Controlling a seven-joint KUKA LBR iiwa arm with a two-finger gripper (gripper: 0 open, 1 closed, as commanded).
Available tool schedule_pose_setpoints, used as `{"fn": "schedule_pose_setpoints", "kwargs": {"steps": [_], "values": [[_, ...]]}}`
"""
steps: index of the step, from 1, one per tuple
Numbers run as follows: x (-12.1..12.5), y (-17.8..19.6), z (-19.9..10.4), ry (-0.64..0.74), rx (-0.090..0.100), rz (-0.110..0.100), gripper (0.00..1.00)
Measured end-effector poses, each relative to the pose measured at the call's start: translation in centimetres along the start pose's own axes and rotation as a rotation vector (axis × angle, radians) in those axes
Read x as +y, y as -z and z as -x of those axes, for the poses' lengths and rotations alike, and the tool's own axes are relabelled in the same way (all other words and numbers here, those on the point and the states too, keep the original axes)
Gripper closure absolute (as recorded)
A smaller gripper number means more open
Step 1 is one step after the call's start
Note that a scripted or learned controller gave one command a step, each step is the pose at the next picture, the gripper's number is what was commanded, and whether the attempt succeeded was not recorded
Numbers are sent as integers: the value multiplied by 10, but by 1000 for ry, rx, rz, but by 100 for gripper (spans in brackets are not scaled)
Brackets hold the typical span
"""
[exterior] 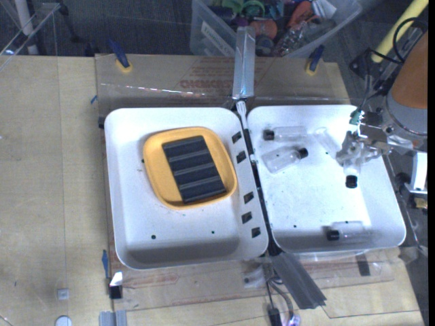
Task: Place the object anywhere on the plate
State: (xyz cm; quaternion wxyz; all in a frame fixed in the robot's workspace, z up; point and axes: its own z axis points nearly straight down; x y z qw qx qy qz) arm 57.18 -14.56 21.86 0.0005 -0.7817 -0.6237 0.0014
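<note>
**Pale wood table under even light, dark backdrop behind**

A light wooden table (47,182) fills the lower and left parts of the camera view, its surface plain and lightly grained. Beyond its far edge the background is dark, almost black. A clear plastic tub (272,12) heaped with mixed colourful items stands behind the table near the top centre. Two blue clamps (121,60) grip a clear sheet (170,80) with faint red print along the far edge. At the top left a white post (24,5) rises beside a clear panel. A yellow tube (408,12) and black cables (397,39) show at the top right. Light is soft and even, with weak shadows.
</note>
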Motion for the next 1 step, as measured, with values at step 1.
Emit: {"fn": "schedule_pose_setpoints", "kwargs": {"steps": [1], "values": [[0, 0, 0, 0, 0, 0, 0]]}}
